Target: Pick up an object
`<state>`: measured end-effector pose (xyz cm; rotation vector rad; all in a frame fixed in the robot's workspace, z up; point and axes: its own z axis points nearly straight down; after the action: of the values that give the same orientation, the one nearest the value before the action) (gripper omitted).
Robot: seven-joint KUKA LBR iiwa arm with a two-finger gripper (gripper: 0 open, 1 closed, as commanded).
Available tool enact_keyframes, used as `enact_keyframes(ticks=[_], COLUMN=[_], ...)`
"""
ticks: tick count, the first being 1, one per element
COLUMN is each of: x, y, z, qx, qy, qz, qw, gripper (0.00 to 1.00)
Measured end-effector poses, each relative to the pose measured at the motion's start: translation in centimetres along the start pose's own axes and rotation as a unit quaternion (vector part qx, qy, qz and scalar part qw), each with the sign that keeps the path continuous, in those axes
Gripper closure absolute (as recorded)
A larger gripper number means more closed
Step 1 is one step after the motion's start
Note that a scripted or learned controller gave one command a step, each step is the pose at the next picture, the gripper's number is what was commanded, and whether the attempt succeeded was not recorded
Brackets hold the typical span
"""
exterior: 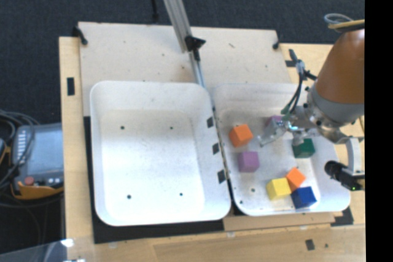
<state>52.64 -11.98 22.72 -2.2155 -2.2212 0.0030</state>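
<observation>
Dark carpet surrounds the bench (pixel 70 132) with 2 white bins. Left bin (pixel 153 150) sits beside the right bin (pixel 245 199), which holds 6 small blocks: orange cube (pixel 241 134), purple cube (pixel 249 161), yellow cube (pixel 278 188). Gripper (pixel 276 129) hovers near them; grip state cannot be told.

Pole: your aluminium pole (pixel 175 3) slants over the counter (pixel 70 132).
Pendant: your control pendant (pixel 34 159) lies left, beside cables (pixel 7 126).
</observation>
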Motion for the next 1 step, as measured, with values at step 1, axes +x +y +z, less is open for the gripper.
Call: enact_keyframes(ticks=[1], x=[-0.03], y=[0.1], z=[-0.25], qx=[-0.003], qy=[-0.001], qz=[0.001], qw=[1.0], gripper=[0.0])
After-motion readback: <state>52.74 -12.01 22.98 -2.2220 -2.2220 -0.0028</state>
